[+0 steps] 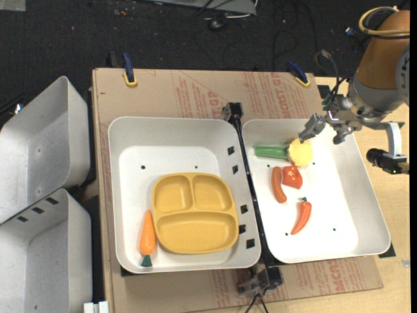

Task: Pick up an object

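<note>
Yellow and round, the toy corn's head [300,152] sits just below-left of the gripper [327,130], its green husk [271,152] trailing away leftward. Gripper fingers spread open, gripping nothing, over the right white bin [365,201]. Both bins rest on a brown board [195,90]; dark floor beyond.

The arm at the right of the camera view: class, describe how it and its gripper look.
The arm is a thick rounded body with an orange band above a grey wrist. Thin dark cables run beside it. Its gripper is small, grey metal, with two slim fingers spread apart and dark fittings at the base.
</note>
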You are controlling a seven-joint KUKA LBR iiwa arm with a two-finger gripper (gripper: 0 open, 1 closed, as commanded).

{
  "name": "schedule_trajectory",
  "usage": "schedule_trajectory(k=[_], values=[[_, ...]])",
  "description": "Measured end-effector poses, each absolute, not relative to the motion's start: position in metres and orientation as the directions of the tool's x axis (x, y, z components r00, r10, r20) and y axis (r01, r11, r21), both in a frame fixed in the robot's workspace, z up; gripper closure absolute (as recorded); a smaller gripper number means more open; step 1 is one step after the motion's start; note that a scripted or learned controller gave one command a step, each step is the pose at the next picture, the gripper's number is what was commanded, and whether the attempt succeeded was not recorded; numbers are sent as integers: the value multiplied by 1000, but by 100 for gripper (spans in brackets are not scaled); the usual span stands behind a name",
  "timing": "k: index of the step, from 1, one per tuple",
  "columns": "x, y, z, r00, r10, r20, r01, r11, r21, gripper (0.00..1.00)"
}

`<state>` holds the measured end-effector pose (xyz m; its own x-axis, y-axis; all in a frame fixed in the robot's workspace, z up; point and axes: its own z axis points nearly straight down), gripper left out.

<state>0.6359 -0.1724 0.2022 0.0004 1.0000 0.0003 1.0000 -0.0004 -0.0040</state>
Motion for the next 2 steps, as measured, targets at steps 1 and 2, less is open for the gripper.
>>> schedule_trajectory(k=[1, 2], values=[[644, -177, 151, 0, 1000, 0, 1000, 0, -3, 0], [643, -176, 97, 0, 1000, 0, 1000, 0, -4, 0]])
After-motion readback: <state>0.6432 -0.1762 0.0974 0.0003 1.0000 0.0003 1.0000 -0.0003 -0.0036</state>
